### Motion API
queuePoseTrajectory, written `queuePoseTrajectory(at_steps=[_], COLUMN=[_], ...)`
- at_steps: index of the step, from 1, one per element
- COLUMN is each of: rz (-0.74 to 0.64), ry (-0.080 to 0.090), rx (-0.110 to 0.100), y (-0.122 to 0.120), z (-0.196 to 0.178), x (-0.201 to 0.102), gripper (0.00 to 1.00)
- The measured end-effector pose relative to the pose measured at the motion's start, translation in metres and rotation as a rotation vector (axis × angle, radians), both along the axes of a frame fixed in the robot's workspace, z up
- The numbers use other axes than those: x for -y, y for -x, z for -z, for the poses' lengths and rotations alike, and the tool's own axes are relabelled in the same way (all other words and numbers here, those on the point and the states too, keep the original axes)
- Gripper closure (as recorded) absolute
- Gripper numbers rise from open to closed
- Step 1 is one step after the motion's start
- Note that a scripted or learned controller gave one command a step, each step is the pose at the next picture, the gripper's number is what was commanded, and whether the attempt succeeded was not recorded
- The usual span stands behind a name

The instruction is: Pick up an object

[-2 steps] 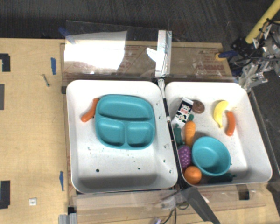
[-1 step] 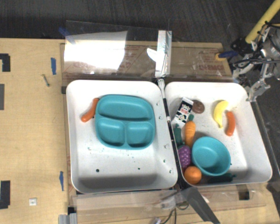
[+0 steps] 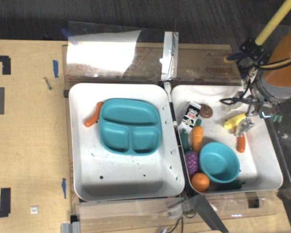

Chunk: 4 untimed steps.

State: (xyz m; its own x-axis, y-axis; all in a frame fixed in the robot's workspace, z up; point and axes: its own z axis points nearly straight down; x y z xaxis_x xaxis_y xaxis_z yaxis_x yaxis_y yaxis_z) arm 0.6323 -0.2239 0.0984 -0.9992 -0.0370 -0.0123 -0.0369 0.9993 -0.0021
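The arm (image 3: 281, 67) is cut off at the right edge; the pincer (image 3: 246, 124) is too blurred to read.

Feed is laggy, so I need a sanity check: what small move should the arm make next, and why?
Probably a short descent straight down. The gripper hangs in the right bin just over the yellow toy, with a small orange piece beside it, so the yellow toy looks like the nearest pick.

A yellow banana-shaped toy (image 3: 234, 121) lies tilted in the right bin (image 3: 266, 178), just beside a small orange sausage (image 3: 240, 143). A teal bowl (image 3: 219, 161) stands upright nearby, with a carrot (image 3: 197, 138), purple grapes (image 3: 191, 162) and an orange (image 3: 200, 181) along its left.
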Motion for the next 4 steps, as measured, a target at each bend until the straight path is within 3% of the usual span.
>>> queuePoseTrajectory(at_steps=[1, 3, 4], rz=[0.005, 0.247, 0.343], ry=[-0.001, -0.003, -0.003], rx=[-0.004, -0.003, 0.005], y=[0.046, 0.101, 0.148], z=[0.011, 0.01, 0.009], x=[-0.001, -0.007, -0.05], gripper=[0.0, 0.0, 0.0])
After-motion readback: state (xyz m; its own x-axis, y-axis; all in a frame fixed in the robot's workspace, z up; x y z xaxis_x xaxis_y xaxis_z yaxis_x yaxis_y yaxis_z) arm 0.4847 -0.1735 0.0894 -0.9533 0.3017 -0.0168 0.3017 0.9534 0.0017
